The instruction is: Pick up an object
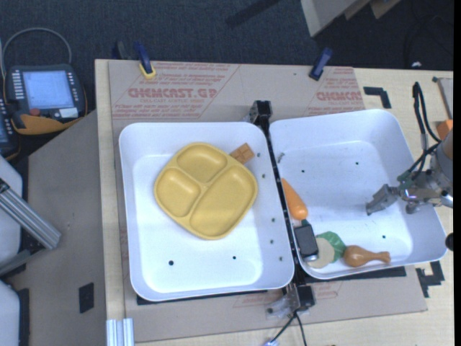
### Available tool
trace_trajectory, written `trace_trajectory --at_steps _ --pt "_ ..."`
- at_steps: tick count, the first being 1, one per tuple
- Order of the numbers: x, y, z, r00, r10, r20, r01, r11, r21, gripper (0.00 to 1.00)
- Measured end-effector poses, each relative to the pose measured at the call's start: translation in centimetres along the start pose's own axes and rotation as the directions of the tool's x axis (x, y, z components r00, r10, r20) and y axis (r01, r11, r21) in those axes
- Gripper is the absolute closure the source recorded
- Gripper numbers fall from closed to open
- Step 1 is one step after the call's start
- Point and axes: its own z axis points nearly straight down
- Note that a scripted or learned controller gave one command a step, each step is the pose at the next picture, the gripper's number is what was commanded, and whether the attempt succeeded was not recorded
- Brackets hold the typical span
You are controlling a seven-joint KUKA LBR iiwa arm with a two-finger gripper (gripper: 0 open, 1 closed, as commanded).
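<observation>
In the right bin, an orange carrot lies against the left wall. A black block sits just below it. Near the front wall lie a green and beige piece and a brown drumstick. My gripper hangs over the right side of this bin, above bare floor and well right of the carrot. Its fingers are spread open with nothing between them. The drumstick is a short way below and left of it.
The left bin holds a yellow divided plate with a small brown block at its upper right edge. A black clamp sits where the bins meet. A teach pendant lies off the bench at the left.
</observation>
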Motion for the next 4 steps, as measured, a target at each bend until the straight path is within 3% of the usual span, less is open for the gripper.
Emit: trace_trajectory --at_steps 1,3,4 --pt "0.0 0.3 -0.6 1.0 -0.004 0.003 0.004 1.0 -0.012 0.0" --pt "0.7 0.5 7.7 1.0 -0.003 0.003 0.003 1.0 -0.013 0.0" --pt "0.5 0.6 9.6 1.0 -0.001 0.002 0.001 1.0 -0.011 0.0"
